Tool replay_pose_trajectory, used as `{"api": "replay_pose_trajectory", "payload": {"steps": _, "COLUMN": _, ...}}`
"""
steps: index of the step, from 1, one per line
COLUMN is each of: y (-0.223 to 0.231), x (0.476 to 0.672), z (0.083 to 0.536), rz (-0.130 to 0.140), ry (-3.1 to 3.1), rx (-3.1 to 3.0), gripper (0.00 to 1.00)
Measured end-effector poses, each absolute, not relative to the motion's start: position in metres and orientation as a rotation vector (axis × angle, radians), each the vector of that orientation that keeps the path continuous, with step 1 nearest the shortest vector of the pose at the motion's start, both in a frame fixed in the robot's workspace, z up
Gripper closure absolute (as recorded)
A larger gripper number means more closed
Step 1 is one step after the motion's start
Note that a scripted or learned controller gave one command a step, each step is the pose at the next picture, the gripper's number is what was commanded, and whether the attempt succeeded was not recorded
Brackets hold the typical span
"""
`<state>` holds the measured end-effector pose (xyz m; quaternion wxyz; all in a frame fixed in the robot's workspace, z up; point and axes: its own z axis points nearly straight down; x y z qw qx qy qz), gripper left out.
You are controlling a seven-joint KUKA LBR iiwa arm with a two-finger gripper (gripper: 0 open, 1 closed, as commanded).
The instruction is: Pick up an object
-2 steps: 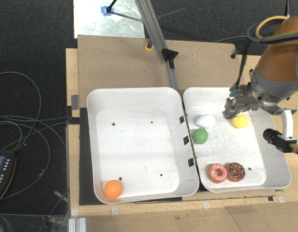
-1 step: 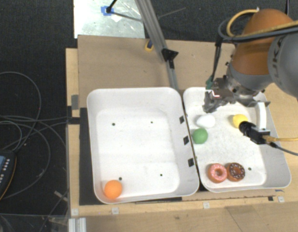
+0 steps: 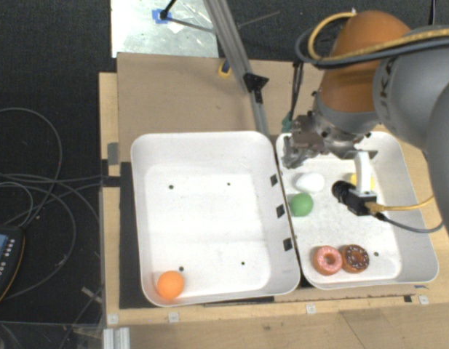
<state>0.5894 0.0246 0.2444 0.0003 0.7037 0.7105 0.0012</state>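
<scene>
In the right bin, a white egg-shaped object lies near the back left, with a green ball just in front of it. Toward the front of that bin, a pink frosted donut and a chocolate donut sit side by side. An orange ball rests in the front left corner of the left bin. My gripper hangs over the back left part of the right bin, just behind the white object. Nothing shows between its fingers.
A grey pole slants across the back of the bench toward the gap between the bins. Black clips line the divide between the bins. Cables and a hand-held controller lie on the floor at left.
</scene>
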Motion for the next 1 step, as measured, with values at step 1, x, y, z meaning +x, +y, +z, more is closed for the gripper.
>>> {"api": "replay_pose_trajectory", "payload": {"steps": 1, "y": 0.0801, "x": 0.6039, "z": 0.2285, "rz": 0.004, "ry": 2.233, "rx": 2.21, "gripper": 1.0}}
